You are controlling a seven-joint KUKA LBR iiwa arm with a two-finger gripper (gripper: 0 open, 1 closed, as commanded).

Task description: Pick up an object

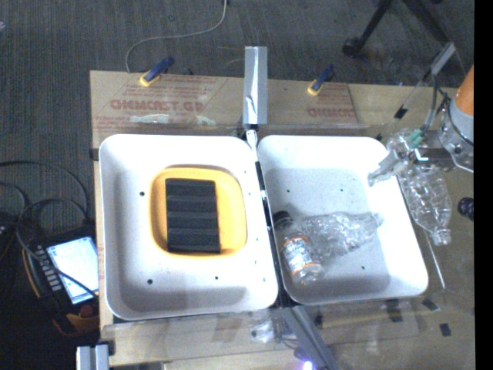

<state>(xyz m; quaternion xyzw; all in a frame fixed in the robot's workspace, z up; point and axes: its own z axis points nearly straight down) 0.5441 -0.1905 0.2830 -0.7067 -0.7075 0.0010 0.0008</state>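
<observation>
Looking down, we saw the gripper (416, 159) at the right bin's (347, 287) edge, clamped on a clear plastic bottle (428, 195).

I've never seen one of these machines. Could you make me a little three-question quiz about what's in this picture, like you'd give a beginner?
1. True or false: the yellow tray with the black ridged block lies in the left bin.
2. Which bin holds the crumpled clear plastic bottle? A) left B) right C) neither
3. Fill in: the pincer is over the right bin's ____ corner in the picture (upper right / lower left).

Key: 1 true; 2 B; 3 upper right. A second clear bottle hangs by the pincer, over that bin's right rim; whether it is gripped is not clear.
</observation>
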